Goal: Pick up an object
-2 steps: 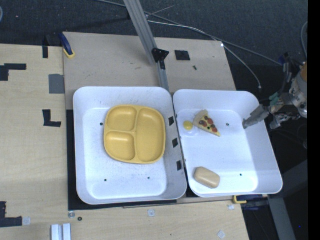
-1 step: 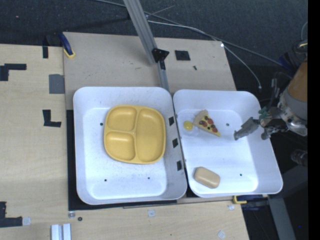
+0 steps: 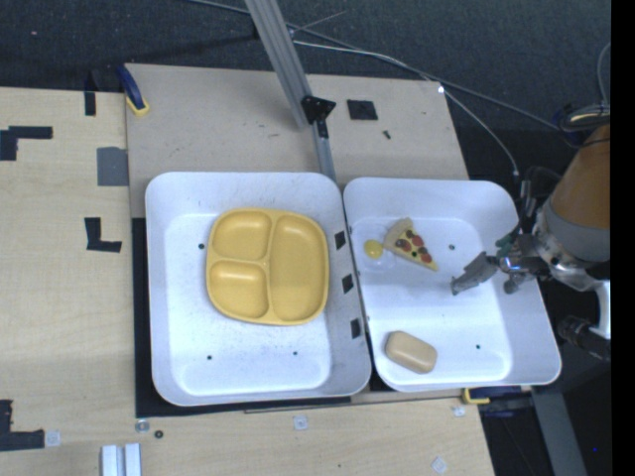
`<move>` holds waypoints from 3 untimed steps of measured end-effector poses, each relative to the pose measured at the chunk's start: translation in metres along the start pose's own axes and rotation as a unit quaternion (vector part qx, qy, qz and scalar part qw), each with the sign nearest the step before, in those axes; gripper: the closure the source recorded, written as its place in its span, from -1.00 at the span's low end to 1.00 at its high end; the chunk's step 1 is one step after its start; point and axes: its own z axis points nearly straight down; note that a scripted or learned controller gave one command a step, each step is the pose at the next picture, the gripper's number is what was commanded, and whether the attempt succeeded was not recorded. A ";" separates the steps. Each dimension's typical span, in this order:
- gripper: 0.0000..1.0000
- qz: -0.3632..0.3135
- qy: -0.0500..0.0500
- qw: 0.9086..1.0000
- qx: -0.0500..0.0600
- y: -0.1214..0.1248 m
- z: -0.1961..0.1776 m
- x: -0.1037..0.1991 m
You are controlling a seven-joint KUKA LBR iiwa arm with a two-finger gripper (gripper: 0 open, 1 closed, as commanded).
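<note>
Overhead, the camera view looks down at a slant on a wooden table [image 3: 248, 117] bearing two shallow white bins side by side. At the left, one bin [image 3: 169, 296] holds a yellow divided plate [image 3: 268, 266] with three compartments, lying flat near the bin's middle. Beside it, the right bin [image 3: 486, 206] holds three small things: a toy pizza slice [image 3: 412, 244] toward the far side, a small yellow piece [image 3: 373, 249] just to its left and touching or nearly touching it, and a tan bread roll [image 3: 410, 351] near the close edge, well apart from the other two. From the right the grey arm with its orange band [image 3: 585, 181] reaches over the right bin's rim. Its claw [image 3: 486, 274] sits low over the bin's right part, its dark fingers [image 3: 468, 280] spread apart with nothing between them, pointing toward the pizza slice but clear of it.
</note>
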 end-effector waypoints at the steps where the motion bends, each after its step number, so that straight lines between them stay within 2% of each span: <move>1: -1.00 0.000 0.000 1.000 0.000 -0.002 0.064 -0.003; 2: 1.00 -0.001 0.000 1.000 -0.001 -0.001 0.051 -0.002; 3: 1.00 -0.001 -0.001 1.000 -0.004 0.003 0.009 -0.001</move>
